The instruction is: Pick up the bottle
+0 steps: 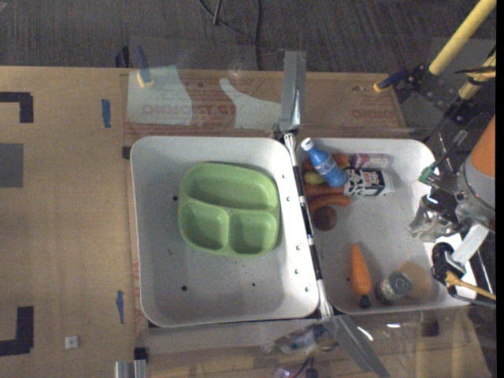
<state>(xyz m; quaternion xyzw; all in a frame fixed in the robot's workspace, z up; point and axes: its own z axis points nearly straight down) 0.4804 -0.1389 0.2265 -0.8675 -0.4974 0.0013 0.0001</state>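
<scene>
The bottle (pixel 323 164) is small and blue with a white cap. It lies tilted at the back left of the right bin (pixel 386 235), close to the divider between the bins. It rests among a few food toys, next to a milk carton (pixel 367 182). My gripper (pixel 433 224) hangs over the right edge of the right bin, well to the right of the bottle and apart from it. Nothing shows between it and the bottle but bare bin floor.
A sausage (pixel 327 200) and a brown ball (pixel 324 218) lie just in front of the bottle. A carrot (pixel 360 268), a grey round toy (pixel 393 287) and a tan piece (pixel 418 279) sit at the front. The left bin (pixel 157 274) holds a green divided plate (pixel 229 209).
</scene>
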